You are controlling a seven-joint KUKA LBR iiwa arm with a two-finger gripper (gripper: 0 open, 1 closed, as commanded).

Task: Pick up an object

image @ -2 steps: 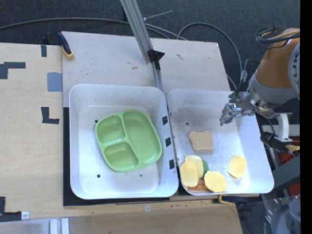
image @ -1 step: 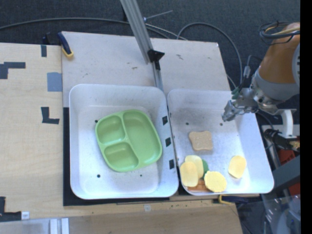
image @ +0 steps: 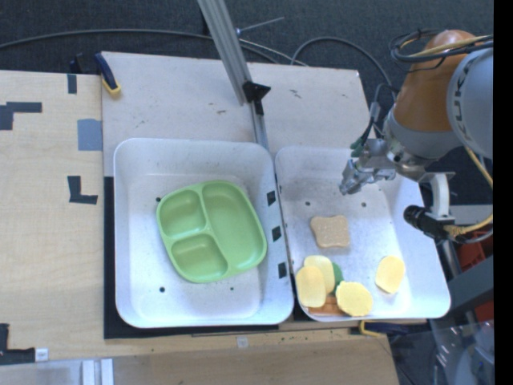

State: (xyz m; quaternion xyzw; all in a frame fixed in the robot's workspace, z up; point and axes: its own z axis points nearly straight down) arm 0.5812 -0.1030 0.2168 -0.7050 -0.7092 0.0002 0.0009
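The gripper [image: 353, 181] hangs above the right bin [image: 417, 291]; whether it is open or closed cannot be told at this angle. A flat, grainy tan bread slice [image: 330, 232] lies just below; smooth yellow pieces [image: 353, 298] crowd the near edge, where a descent could jostle several. A glossy green divided tray [image: 211, 231] occupies the left bin [image: 132, 239].

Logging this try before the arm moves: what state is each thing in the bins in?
Green tray: upright, flat in the left bin, compartments bare.
Bread slice: flat, alone mid right bin.
Yellow pieces: clustered at the near edge, overlapping.
Single yellow piece: flat, apart from the cluster.
Gripper: above the right bin, holding nothing visible.
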